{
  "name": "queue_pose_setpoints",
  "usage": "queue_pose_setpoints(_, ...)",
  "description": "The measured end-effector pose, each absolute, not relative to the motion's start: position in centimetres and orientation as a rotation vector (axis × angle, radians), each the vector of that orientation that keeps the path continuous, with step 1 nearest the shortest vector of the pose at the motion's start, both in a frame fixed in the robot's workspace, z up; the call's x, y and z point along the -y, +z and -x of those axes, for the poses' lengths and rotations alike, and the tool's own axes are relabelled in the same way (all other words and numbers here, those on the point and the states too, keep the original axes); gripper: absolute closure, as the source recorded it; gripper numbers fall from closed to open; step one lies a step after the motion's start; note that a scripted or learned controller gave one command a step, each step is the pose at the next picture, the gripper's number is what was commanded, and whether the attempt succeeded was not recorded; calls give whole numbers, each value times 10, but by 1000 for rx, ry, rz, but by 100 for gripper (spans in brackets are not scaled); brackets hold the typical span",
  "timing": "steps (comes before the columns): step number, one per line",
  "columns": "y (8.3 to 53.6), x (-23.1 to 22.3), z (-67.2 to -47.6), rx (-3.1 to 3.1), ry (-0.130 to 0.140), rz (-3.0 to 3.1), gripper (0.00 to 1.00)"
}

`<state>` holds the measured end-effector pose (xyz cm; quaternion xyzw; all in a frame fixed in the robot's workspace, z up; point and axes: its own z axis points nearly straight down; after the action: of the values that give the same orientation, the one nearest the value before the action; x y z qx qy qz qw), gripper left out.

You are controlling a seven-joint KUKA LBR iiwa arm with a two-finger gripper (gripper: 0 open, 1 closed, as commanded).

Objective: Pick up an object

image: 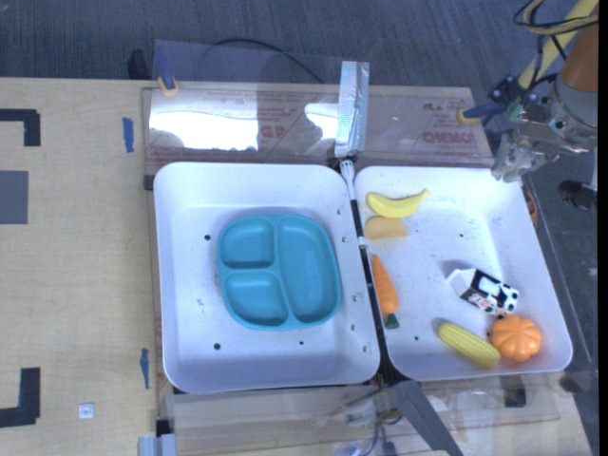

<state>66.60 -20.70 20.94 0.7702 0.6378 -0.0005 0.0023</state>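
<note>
1. The gripper (513, 162) sits at the top right of the view, above the far right corner of the right bin (432, 354), outside the group of objects. Whether it is apart or together cannot be told; nothing is seen held in it.
2. The right bin holds six objects, all resting on its floor.
3. A banana (395, 202) lies at 11 o'clock in that bin, near the far wall.
4. A pale yellow lump (385, 227) lies just below the banana, touching or nearly touching it.
5. A carrot (384, 286) lies along the left wall at 9 o'clock, green end toward the near side.
6. A black-and-white cow toy (488, 292) lies at 3 o'clock.
7. A small orange pumpkin (516, 337) sits at 4 o'clock, just below the cow toy.
8. A corn cob (467, 343) lies at 5 o'clock, its right end touching the pumpkin.
9. The left bin (180, 255) holds a blue divided tray (279, 270) with three compartments, at its centre.
</note>
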Motion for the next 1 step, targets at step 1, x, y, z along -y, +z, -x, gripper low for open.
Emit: queue_pose_setpoints(1, 226, 139, -668, -2184, 1, -2260, 100)
